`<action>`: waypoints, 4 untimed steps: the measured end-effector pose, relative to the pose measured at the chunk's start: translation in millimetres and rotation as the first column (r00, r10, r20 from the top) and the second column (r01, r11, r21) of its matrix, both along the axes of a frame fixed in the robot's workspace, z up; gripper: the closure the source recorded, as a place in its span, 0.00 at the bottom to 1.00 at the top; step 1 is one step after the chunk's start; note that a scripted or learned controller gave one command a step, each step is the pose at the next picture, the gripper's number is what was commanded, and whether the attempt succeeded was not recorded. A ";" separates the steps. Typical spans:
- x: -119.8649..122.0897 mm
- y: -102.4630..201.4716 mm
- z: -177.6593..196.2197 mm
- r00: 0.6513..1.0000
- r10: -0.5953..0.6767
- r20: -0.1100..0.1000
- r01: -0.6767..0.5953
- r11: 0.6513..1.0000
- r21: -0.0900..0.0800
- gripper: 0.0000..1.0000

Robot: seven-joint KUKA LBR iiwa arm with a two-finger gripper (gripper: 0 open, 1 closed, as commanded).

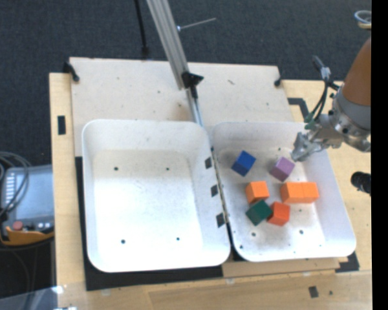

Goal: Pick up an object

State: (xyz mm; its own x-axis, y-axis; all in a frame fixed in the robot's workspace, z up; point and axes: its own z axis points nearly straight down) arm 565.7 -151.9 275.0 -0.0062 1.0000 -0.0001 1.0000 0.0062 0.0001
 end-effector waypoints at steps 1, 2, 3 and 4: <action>5.9 61.7 -7.1 1.000 0.001 0.000 -0.001 1.000 0.000 1.00; 0.1 117.7 -15.6 1.000 0.001 -0.001 -0.001 1.000 0.001 1.00; 1.0 168.4 -33.0 1.000 0.000 -0.003 0.000 1.000 0.001 1.00; 17.2 222.8 -42.1 1.000 0.001 0.000 -0.001 1.000 0.001 1.00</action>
